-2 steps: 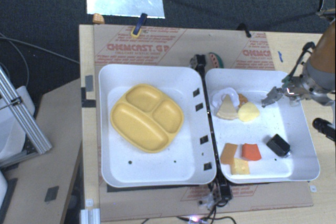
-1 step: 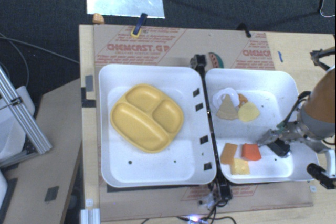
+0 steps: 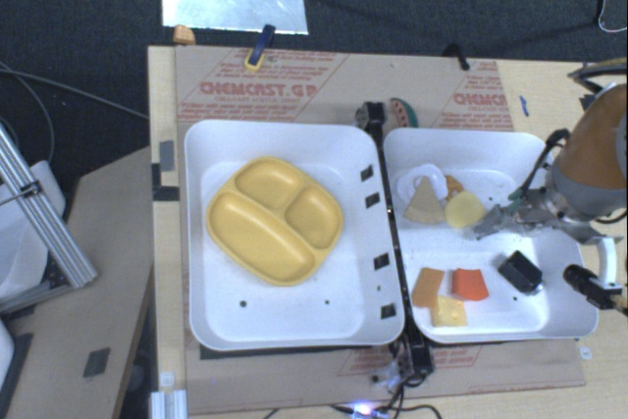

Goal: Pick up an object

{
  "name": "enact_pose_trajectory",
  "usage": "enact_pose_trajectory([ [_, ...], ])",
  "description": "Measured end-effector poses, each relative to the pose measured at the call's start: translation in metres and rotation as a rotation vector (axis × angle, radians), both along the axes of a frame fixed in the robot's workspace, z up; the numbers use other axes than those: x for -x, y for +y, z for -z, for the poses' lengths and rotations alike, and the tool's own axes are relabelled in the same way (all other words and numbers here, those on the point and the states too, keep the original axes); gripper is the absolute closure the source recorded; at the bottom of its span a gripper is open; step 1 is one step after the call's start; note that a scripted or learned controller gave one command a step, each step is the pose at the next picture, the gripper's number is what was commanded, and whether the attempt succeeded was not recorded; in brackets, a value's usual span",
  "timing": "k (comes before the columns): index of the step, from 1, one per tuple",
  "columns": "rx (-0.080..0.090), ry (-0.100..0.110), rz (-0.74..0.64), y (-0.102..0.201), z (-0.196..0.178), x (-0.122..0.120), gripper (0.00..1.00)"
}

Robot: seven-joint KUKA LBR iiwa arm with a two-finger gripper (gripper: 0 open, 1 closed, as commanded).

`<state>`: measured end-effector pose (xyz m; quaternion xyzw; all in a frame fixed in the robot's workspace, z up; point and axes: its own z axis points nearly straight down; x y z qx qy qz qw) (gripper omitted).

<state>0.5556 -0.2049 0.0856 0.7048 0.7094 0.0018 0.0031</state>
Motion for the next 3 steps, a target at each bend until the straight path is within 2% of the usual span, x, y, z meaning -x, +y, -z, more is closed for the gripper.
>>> enact_pose_trajectory([
  [1, 0.002, -0.005, -0.001, -0.001, -0.07, -0.053, 0.0],
  [2, -0.007, 0.018, 0.008, 0.021, -0.008, 0.051, 0.0],
  [3, -0.001, 0.003, 0.005, 0.02, -0.023, 0.044, 1.0],
])
